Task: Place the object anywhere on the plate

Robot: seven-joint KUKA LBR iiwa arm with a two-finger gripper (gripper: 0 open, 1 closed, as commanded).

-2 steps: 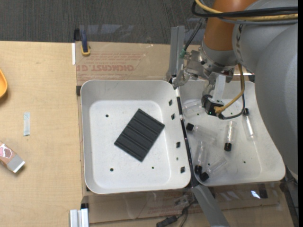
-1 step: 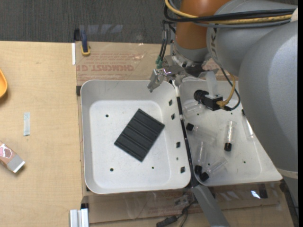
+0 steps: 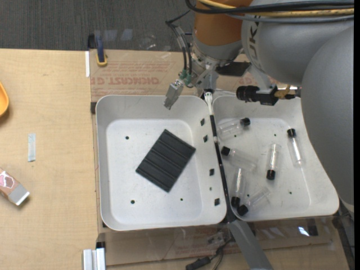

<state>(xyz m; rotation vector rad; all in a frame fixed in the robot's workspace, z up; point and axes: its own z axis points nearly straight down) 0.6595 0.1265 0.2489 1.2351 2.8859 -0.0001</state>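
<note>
A black ribbed rectangular plate [image 3: 166, 159] lies at a slant in the middle of the left bin [image 3: 112, 122]. Several clear vials with black caps lie scattered in the right bin [image 3: 315, 167], among them one [image 3: 272, 160] near its middle and one [image 3: 293, 145] further right. My gripper [image 3: 189, 93] hangs over the back rim where the two bins meet, above and behind the plate. It is open, one grey finger [image 3: 172, 95] splayed to the left, and nothing is between its fingers.
The arm's grey body and orange band [image 3: 225, 10] cover the top right of the view and overhang the right bin. A black divider strip [image 3: 216, 156] runs between the bins. Small items [image 3: 14, 187] lie on the wooden bench at the left.
</note>
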